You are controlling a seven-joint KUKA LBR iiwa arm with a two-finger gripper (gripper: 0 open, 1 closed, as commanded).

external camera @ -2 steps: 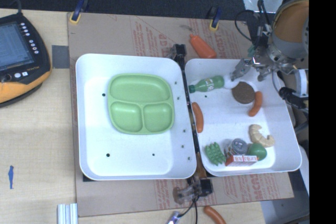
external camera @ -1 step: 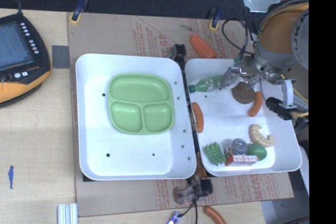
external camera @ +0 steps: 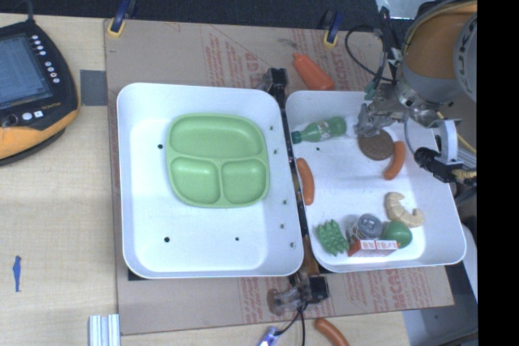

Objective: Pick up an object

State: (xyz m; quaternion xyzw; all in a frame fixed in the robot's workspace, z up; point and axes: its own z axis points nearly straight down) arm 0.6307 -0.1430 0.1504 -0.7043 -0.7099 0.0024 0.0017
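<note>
Hand (external camera: 375, 124), grip state unreadable, sits over flat brown round disc (external camera: 375, 147): stiff, light, thin; pinch across its edges.

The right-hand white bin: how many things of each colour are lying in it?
Green: 3 – small green bottle, spiky green toy, round green piece
Orange sausage shapes: 2
Brown disc: 1
Beige curled piece: 1
Grey can: 1
Red-and-white box: 1
Total: 9
</note>
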